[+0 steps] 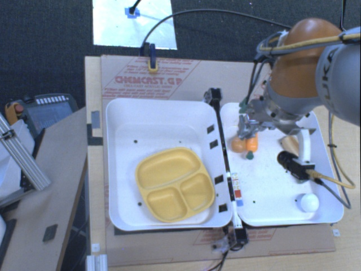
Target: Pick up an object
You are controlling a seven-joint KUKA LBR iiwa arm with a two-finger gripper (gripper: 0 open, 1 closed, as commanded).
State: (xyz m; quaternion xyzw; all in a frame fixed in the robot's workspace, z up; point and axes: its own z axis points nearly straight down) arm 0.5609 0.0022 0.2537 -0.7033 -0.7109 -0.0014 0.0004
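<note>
Hand (246,132) over orange pieces (251,144) — right bin (265,192); contact unclear.

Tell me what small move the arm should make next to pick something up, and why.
Probably lower the gripper slightly, straight down. It hangs just above the orange pieces by the left wall of the right bin, and they are the nearest things to grasp.

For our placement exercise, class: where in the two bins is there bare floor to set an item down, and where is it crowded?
Left bin: bare strip between the far wall and the yellow tray. Right bin: bare floor near the front, between the divider and the white ball. Crowded around the orange pieces by the claw.
</note>
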